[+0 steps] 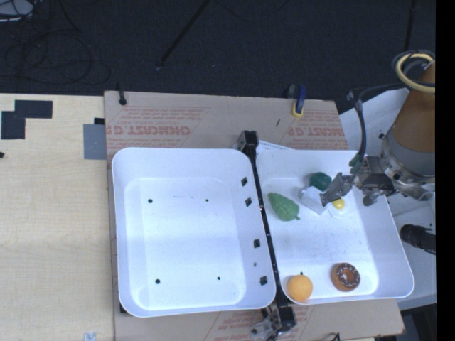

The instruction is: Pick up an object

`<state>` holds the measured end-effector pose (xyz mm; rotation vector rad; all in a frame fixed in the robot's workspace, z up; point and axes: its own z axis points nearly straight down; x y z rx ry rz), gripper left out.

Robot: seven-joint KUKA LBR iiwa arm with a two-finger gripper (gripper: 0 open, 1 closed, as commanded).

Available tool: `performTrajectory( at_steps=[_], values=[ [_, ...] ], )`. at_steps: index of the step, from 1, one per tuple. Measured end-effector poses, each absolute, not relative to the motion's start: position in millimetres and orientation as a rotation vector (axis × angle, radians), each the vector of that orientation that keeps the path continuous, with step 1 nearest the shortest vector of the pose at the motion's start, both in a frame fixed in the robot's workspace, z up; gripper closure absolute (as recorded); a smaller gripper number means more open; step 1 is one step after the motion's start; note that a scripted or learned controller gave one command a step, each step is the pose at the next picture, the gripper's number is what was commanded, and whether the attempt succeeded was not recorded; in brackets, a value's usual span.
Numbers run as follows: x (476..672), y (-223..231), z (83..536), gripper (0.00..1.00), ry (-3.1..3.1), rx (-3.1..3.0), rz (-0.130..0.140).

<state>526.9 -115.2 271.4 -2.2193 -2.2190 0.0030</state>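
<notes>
My gripper hangs low over the upper right part of the right bin, reaching in from the right under the orange-banded wrist. Its tip is over a small white piece, right beside a small yellow object. A dark green object sits just up-left of the tip. Further left, near the divider, lies a light green leafy toy. At the bin's front edge rest an orange ball and a brown donut.
The left bin sits beside the right one, with a black divider strip between them. Both stand on a cardboard sheet. A blue clamp sits at the cardboard's back edge.
</notes>
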Motion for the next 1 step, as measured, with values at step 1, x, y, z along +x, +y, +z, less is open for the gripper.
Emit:
performTrajectory(
  at_steps=[1],
  values=[
    [520.2,-193.6,265.1,0.0,-2.214,-2.229,0.006]
  ],
)
